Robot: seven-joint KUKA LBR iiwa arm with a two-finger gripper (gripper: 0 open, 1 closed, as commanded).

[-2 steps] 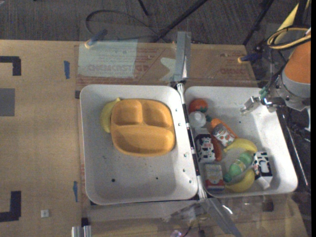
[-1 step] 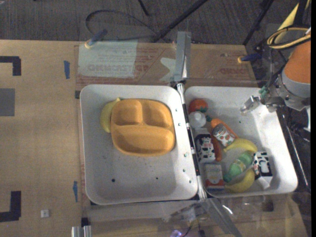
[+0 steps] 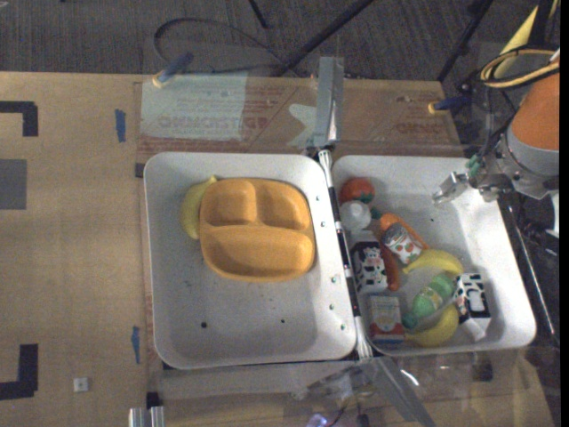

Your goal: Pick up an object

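From the camera view you've got the gripper (image 3: 452, 188) hovering over the upper right part of the right bin (image 3: 498, 247), its fingers spread apart with nothing between them. The arm's orange band (image 3: 540, 118) sits just above it at the edge.

Your candidates are all crowded along the right bin's left side and bottom. Up top, a red-orange ball (image 3: 357, 190) touches a small white bottle (image 3: 355, 213). Below them lies a red-labelled bottle (image 3: 402, 242), then a cow-print carton (image 3: 370, 267) against the bin's left wall. A banana (image 3: 437, 262) curves over a green bottle (image 3: 430, 297), with a second cow-print carton (image 3: 472, 295) just beside it and a small pink carton (image 3: 385, 314) near the bottom.

Over in the left bin (image 3: 178, 327), an orange divided tray (image 3: 258, 228) lies face up, with a yellow piece (image 3: 190, 210) tucked behind its left edge.

My read: the cartons look light and stiff, flat sides good for a pinch. The bottles are likely slick and round, prone to rolling; take one across the middle. The banana seems soft, so squeeze gently. That cow-print carton by the green bottle looks like your cleanest shot, since its right side is free.
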